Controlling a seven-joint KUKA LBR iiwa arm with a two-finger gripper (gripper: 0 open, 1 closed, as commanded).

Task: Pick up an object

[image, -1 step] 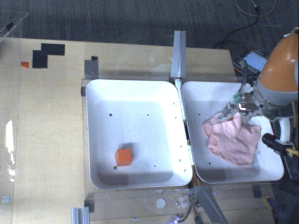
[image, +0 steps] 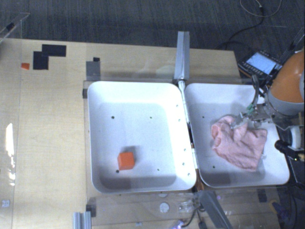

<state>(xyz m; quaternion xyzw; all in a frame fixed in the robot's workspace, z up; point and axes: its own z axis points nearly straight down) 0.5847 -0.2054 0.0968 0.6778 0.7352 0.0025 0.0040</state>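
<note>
Reaching: my claw (image: 249, 114) sits low over the pink cloth (image: 238, 142), at its upper edge.
Claw state: I cannot tell, too small and cluttered.
Cloth: crumpled in the right bin (image: 209, 175); I judge it light, soft, limp; pinch a raised fold.
Left bin (image: 102, 175): 1 orange block (image: 126, 161).
Tabletop (image: 47, 142): carries 2 bins.

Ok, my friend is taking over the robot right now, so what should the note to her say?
Gripper: down at the upper edge of the pink cloth in the right bin; whether its fingers are open or shut is hard to tell.
Things: the crumpled cloth lies on the right bin's floor; an orange block sits in the left bin.
Done: nothing visibly lifted.
Left: grasp one object and raise it.
</note>
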